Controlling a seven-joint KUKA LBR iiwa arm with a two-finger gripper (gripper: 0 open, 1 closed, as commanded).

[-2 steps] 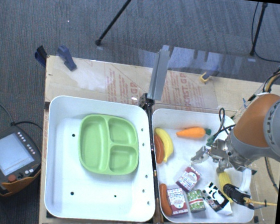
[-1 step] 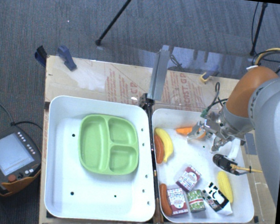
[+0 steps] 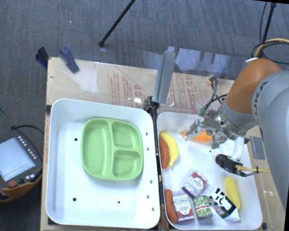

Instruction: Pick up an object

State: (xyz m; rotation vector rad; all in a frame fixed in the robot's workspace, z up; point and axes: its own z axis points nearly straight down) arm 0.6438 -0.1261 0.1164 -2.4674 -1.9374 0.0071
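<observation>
Down at the near edge of the right bin (image 3: 255,217) I'm seeing small packets (image 3: 182,206), their labels too small for me to read. Red lettering is showing on the cardboard (image 3: 122,86) behind the bins, but I can't read it. My gripper (image 3: 205,131) is hovering at the right bin's far side, its fingers spread around an orange object (image 3: 202,137) lying between them. A banana (image 3: 170,146) is lying just to its left.
</observation>
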